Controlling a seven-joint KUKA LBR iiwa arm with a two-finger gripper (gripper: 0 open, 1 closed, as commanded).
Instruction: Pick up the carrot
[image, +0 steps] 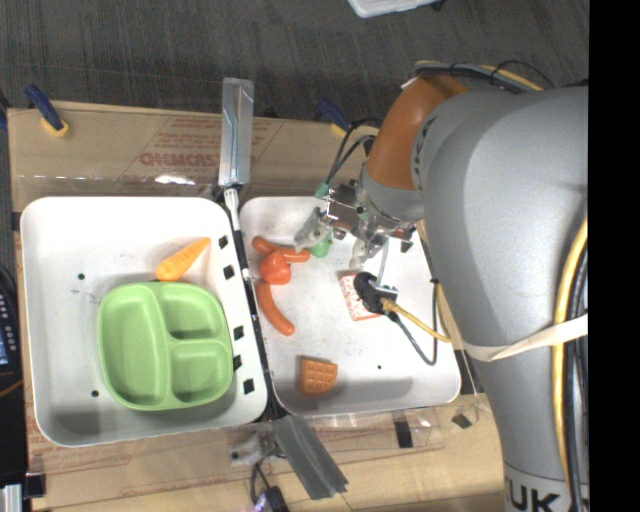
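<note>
The carrot (183, 259) is an orange tapered piece lying in the left bin (50, 300), just above the green divided plate (165, 345), its thin end pointing up and right. My gripper (335, 238) hangs over the upper part of the right bin (420, 385), well to the right of the carrot and across the divider between the bins. Nothing orange shows at its tip. A small green piece (320, 248) lies right beside the gripper.
In the right bin lie a red-orange pepper-like piece (273, 266), an orange sausage shape (278, 310), a waffle-like brown piece (317, 375) and a red and white card (355, 298). The arm's bulk covers the bin's right side.
</note>
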